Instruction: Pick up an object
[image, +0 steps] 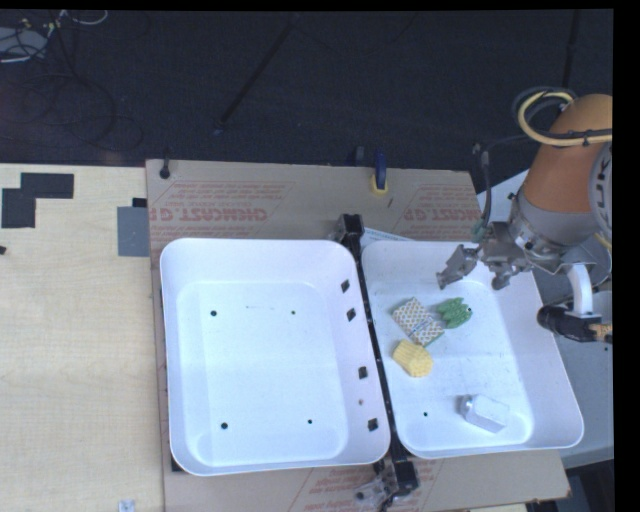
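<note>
Reaching in from the right, the arm (565, 170) is seen over the far edge of the right bin (540, 400), with the gripper (478, 268) hanging above the bin's back part. Its fingers (455, 268) are spread apart and nothing is held between them. The left bin (190, 400) is set well off to the gripper's left, past the divider. All loose items are found in the right bin, nearer the camera than the gripper. A checkered block (418, 321) lies below and a little left of the gripper, tilted. A yellow block (413, 359) lies just past it, touching or nearly touching its near corner. A green toy (455, 313) lies almost straight under the gripper, just beside the checkered block on its right. A grey-white piece (483, 412) lies well apart, toward the bin's near edge.
</note>
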